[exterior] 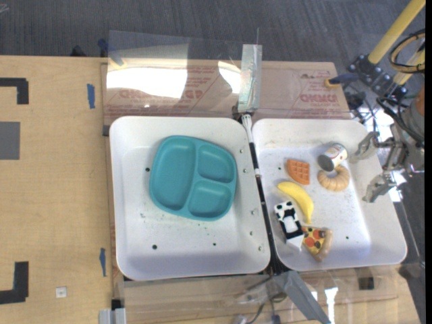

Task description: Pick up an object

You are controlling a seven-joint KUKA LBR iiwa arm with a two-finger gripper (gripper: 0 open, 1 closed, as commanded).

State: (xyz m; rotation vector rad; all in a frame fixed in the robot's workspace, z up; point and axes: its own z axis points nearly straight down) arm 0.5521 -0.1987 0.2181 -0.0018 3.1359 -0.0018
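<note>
The right bin [378, 241] holds several small objects: an orange waffle [298, 171], a small can [332, 156] lying on a tan croissant [335, 179], a yellow banana [298, 198], a black-and-white toy [288, 221] and a pizza slice [315, 241]. My gripper [370, 169] hangs at the bin's right side, to the right of the can and croissant and apart from them. Its two fingers are spread open with nothing between them.
A teal divided plate [193, 177] lies in the left bin [128, 248]. A ridge where the two bins meet runs between them. A clear plastic wall stands behind the bins. Cables and the arm crowd the far right.
</note>
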